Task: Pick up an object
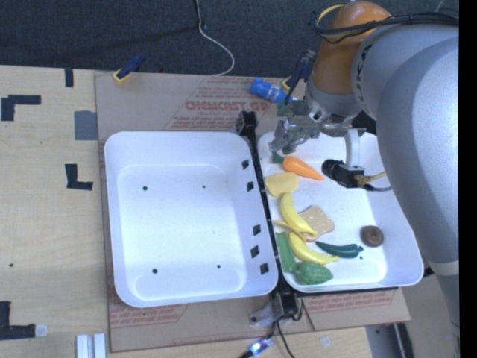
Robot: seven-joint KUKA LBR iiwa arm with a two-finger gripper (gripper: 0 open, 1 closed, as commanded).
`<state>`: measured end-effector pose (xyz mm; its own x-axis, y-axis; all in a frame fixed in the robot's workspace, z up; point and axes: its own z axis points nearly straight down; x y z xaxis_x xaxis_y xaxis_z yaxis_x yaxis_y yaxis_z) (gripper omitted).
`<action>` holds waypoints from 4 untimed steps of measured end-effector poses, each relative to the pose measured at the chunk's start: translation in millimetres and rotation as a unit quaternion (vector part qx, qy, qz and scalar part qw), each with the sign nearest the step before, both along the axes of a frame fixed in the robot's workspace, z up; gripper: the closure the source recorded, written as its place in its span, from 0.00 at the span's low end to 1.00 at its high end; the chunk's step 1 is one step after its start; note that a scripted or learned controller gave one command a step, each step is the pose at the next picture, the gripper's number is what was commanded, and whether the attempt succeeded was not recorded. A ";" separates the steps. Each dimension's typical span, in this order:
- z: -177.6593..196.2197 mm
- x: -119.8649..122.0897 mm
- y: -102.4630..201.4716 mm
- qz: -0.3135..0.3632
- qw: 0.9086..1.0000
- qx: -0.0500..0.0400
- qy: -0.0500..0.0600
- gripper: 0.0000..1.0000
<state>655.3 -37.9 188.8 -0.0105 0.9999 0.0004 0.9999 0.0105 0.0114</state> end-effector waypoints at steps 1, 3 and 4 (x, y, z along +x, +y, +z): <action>-4.9 -32.7 24.1 -0.004 1.000 0.000 0.007 1.00; -3.6 -49.4 -98.9 -0.011 1.000 -0.004 0.005 1.00; -25.2 -55.8 -112.6 -0.006 1.000 -0.001 0.007 1.00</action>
